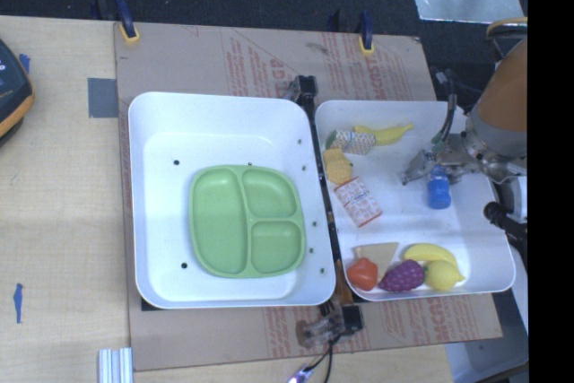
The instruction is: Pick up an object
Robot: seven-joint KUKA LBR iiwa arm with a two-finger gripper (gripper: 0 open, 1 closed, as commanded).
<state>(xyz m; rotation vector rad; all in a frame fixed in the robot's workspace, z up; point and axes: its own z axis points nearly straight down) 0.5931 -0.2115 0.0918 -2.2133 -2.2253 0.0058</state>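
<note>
Wooden table [63,193] carries a brown cardboard sheet [224,58] with 2 white bins side by side. Over the right bin [498,265] the pincer [432,168] hangs near the far right wall, its grey metal fingers splayed above a small blue object [439,190], which lies just below its tip. Whether the pincer is wide or narrow I cannot tell, and nothing shows clamped in it.

That blue object looks like a small hard plastic toy: probably light, stiff and a little slick, best pinched across its narrow sides. Bare bin floor lies all around it, so a straight descent looks unobstructed.

Left of the pincer sit a red-and-white packet [359,202], a yellow wafer-like piece [337,166] and, farther up, a yellow banana-shaped toy [386,134]. Well below it, crowded along the near wall, are a red tomato [361,274], purple grapes [402,275], a tan wedge [378,252] and a yellow fruit [435,263]; these sit tight together and close to the rim, so they would be harder to grip. Far left, the left bin [152,130] holds a green divided tray [247,220].
</note>
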